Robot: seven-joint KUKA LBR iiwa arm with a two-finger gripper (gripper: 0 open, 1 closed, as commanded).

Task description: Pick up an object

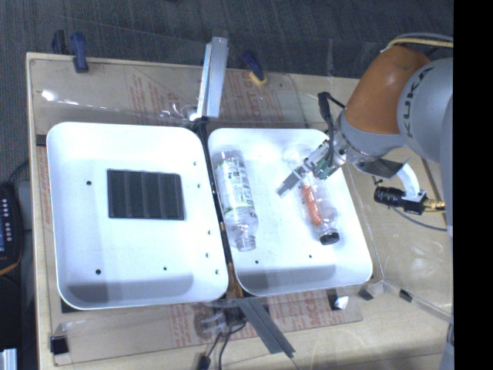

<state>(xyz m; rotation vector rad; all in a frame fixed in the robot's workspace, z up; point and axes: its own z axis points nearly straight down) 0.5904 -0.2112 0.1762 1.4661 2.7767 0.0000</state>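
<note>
Arm over right bin, two bottles inside.

Pale wooden surface (400,284) on dark carpeted floor (115,6); blue clamps (79,52) grip its far edge. Left bin (69,206) carries a dark ribbed panel (145,194). Right bin (347,264) holds a clear bottle (235,199), long axis near-to-far along the left wall, and an orange-filled bottle (317,213), black cap toward the near right. Gripper (304,174) sits at that bottle's far end, possibly touching; cannot tell how wide it stands.
</note>
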